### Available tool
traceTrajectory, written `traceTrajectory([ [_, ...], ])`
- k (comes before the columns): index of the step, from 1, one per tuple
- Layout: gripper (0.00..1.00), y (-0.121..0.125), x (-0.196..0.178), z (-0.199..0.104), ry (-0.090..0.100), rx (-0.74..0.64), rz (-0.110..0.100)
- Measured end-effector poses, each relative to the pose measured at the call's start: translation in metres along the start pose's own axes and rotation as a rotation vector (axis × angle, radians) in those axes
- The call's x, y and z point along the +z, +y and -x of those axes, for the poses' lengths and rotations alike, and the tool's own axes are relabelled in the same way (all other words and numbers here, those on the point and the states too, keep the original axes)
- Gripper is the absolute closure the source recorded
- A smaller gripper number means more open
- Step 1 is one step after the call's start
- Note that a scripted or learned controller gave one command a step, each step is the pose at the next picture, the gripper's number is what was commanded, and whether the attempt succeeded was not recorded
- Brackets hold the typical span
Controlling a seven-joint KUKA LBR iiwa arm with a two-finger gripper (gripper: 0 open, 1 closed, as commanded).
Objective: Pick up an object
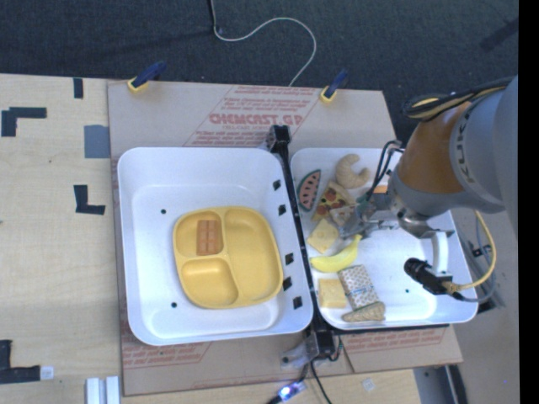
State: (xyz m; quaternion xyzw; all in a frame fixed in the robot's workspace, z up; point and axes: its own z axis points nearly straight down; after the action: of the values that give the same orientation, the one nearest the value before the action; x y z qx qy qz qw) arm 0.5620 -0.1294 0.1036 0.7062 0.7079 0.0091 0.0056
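The grey arm with its orange band [434, 154] reaches in over the right-hand shallow white bin [421, 305], and its dark two-finger gripper [360, 219] sits low among the toy food at the bin's left side. The tip is lost in dark clutter there, so I cannot tell how it is set or whether anything is caught in it.

Right at the tip lies what looks like a small greyish piece [344, 215], too blurred to name. Just below the gripper is a curved yellow plastic banana [335, 257], and beside that a pale yellow wedge [322, 236]. Above the tip rests a tan knobbly ginger-like piece [351, 172]; to its left, a watermelon slice with red flesh and green rind [309, 188]. Further below lie a patterned rectangular packet [360, 285], a yellow square block [333, 293] and a beige cracker-like piece [365, 313].

Well away from the gripper, the left-hand white bin [143, 225] holds a yellow compartment tray [253, 263] with a brown waffle-textured bar [209, 235] in its upper-left section.
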Motion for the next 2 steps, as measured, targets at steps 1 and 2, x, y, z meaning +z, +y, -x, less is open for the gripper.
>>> traceTrajectory([
  [1, 1.00, -0.005, -0.045, -0.004, -0.005, 0.001, -0.020],
  [2, 1.00, -0.003, -0.108, -0.002, -0.006, 0.001, -0.017],
])
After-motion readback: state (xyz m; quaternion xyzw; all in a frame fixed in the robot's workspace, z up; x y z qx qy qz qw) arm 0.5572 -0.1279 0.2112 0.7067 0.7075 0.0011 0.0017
